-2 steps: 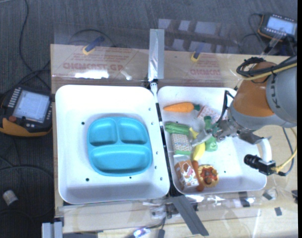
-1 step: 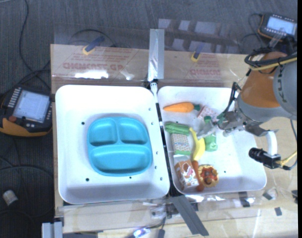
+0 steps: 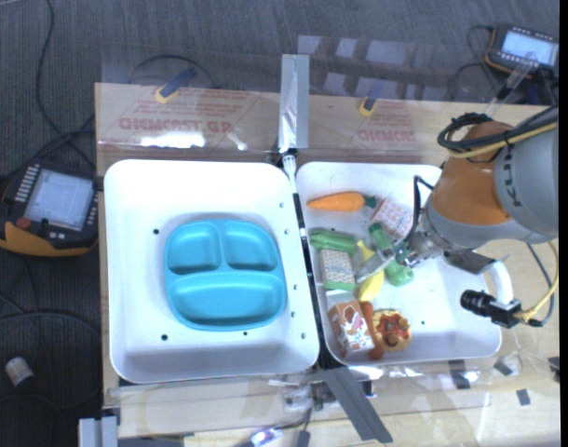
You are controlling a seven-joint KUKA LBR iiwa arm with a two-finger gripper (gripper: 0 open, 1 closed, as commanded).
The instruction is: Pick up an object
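Observation:
The right bin [image 3: 452,329] holds a jumble of toy food. An orange carrot [image 3: 335,201] lies at its far left, with a green piece [image 3: 332,241] and a speckled packet [image 3: 337,267] below it. A yellow piece [image 3: 371,286] sits mid-bin. A red packet [image 3: 352,330] and a red-brown toy [image 3: 392,328] lie near the front wall. A pale pink carton [image 3: 391,215] lies behind. My gripper [image 3: 398,263] is down in this bin, among the green and yellow pieces, with the orange-banded wrist [image 3: 468,196] to its right. What it touches is hidden in the clutter.
The left bin [image 3: 135,203] carries a blue divided tray [image 3: 226,273]. A metal divider post [image 3: 292,101] stands between the bins at the back. A teach pendant [image 3: 47,208] lies left of the bench, and cables run along the right side.

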